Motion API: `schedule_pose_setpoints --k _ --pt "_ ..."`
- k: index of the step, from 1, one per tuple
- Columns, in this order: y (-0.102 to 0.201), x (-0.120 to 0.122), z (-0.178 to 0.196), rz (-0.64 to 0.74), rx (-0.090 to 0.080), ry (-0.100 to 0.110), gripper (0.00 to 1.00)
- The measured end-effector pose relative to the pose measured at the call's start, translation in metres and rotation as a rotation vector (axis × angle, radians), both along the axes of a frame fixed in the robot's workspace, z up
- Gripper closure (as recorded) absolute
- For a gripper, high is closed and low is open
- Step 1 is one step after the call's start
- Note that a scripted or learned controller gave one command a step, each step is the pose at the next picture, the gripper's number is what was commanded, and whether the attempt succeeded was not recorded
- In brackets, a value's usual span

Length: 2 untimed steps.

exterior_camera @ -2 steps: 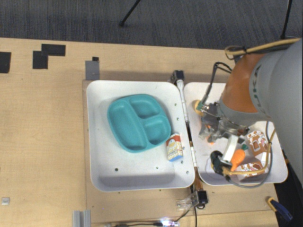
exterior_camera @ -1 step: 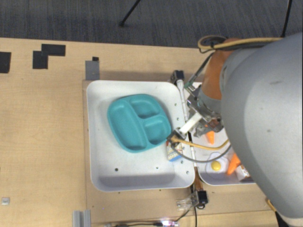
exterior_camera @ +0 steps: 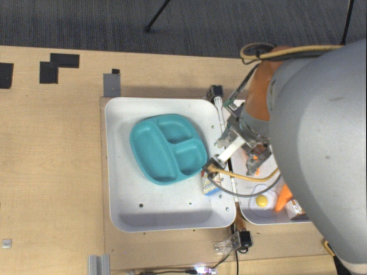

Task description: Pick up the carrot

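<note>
The carrot (exterior_camera: 282,198) is a small orange piece lying in the right bin (exterior_camera: 252,215), close to its front edge and partly under the arm. My gripper (exterior_camera: 253,160) hangs over the right bin's left part, up and to the left of the carrot and apart from it. The big grey arm (exterior_camera: 321,148) with its orange band (exterior_camera: 259,96) hides most of that bin.
A yellow round item (exterior_camera: 262,200) lies just left of the carrot. A teal divided plate (exterior_camera: 168,148) sits in the left bin (exterior_camera: 123,205). A small blue and white packet (exterior_camera: 211,184) lies at that bin's right edge. A yellow cable (exterior_camera: 249,178) loops below the gripper.
</note>
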<state>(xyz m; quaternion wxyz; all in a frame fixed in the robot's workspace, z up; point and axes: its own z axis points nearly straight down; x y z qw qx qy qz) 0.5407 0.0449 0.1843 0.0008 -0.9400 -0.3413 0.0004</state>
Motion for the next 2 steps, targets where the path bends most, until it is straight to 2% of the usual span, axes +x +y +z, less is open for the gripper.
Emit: schedule_pose_setpoints --k 1,2 --pt "-0.101 0.004 0.008 -0.060 -0.005 -0.001 0.00" --pt "-0.046 -0.020 -0.001 -0.109 0.003 0.003 0.00"
